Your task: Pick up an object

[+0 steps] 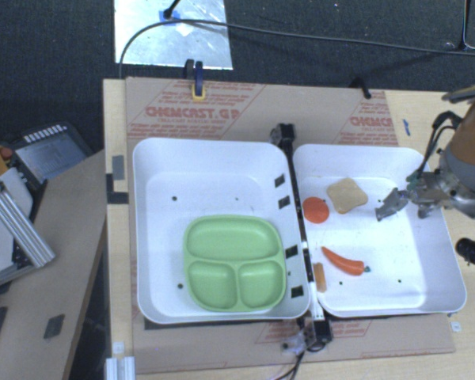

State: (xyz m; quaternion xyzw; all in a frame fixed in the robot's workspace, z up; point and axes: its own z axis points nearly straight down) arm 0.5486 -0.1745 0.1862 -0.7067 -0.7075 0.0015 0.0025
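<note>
In the right bin [435, 287] lie a tan bread-like piece [347, 195], a red-orange round piece [316, 210], an orange carrot-shaped piece [344, 261] and a small brown stick [319, 277] by the left wall. My gripper [388, 204] hovers over the right half of this bin, just right of the tan piece and apart from it. It is open, with nothing between its fingers. The grey arm with its orange band [469, 137] comes in from the right edge.
The left bin [154, 212] holds a green divided plate [234, 261]. A black divider with clips [294, 212] runs between the bins. Cardboard [245, 109] lies under both. A grey device [47, 153] sits on the side bench to the left.
</note>
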